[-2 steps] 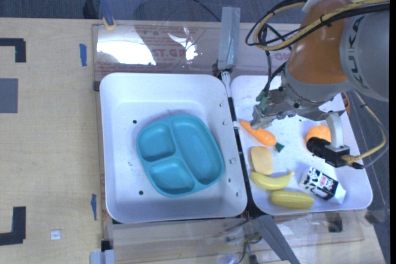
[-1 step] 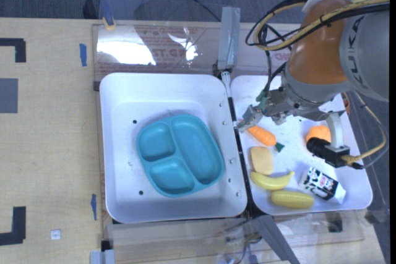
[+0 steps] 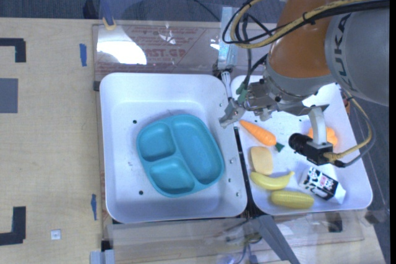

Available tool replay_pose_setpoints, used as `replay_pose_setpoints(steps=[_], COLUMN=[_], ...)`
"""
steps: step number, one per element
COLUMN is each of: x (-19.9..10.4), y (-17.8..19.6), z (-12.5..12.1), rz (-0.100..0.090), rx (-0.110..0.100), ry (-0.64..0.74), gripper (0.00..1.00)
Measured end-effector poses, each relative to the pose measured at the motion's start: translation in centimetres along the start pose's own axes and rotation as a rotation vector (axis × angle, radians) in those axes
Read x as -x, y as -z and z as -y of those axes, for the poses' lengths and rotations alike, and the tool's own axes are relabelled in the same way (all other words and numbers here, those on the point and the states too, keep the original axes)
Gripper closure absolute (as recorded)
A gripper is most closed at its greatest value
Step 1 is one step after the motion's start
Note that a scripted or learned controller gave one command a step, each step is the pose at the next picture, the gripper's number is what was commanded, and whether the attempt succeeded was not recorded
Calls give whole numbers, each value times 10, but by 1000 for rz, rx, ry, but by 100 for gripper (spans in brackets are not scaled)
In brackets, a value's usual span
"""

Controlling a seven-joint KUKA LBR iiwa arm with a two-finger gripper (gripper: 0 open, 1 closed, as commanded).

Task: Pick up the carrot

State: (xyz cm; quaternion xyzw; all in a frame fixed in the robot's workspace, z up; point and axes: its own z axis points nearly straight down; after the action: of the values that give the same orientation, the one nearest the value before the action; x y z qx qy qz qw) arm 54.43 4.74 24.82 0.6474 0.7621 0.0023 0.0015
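The carrot [image 3: 258, 132] lies in the right bin [image 3: 362, 191], near the wall it shares with the left bin [image 3: 117, 133], tip pointing up-left. The tool [image 3: 234, 113] hangs just above and left of that tip, right over the shared wall. How far it is open I cannot tell, and nothing shows between its parts.

The risk is mostly one of aim. Coming down where it hangs, the tool would likely strike the wall or catch only the thin tip, which may slip out. The carrot is also crowded: a pale yellow piece [image 3: 262, 159] sits just below it, a banana [image 3: 272, 180] beyond, so a wide grab may nudge those instead.
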Motion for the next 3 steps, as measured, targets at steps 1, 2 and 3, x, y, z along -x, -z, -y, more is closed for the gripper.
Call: replay_pose_setpoints(steps=[1,2,3], x=[66,118,94], y=[-45,-65,-64], z=[27,2,-28], rz=[2,3,2], rx=[-12,-6,-2], ry=[-4,5,182], gripper=[0,0,0])
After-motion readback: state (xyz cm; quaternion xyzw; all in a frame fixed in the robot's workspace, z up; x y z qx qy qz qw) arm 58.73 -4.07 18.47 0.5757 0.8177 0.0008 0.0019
